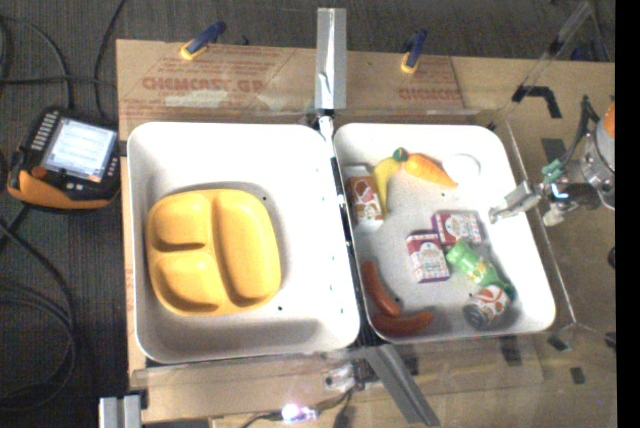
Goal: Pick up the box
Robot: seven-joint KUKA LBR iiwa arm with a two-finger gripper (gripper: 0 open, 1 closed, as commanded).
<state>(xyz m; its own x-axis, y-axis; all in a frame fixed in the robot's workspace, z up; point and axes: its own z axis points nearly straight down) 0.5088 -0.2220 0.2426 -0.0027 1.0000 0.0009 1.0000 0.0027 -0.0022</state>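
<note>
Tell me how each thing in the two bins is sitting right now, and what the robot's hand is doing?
Yellow tray: flat in the left bin, right way up.
Boxes: three in the right bin, lying apart, untouched.
Carrot: lying by the banana at the bin's far end.
Sausages: lying at the near edge.
Can: on its side, near corner.
Green bottle: lying down.
Gripper: over the right bin's right rim, holding nothing.

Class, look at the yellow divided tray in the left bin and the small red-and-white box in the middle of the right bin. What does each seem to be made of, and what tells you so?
Yellow divided tray: probably moulded plastic, smooth and slightly glossy; rounded compartments and soft highlights suggest it.

Small box: likely printed cardboard or a plastic toy carton; flat faces and a printed label, too small to tell.
</note>
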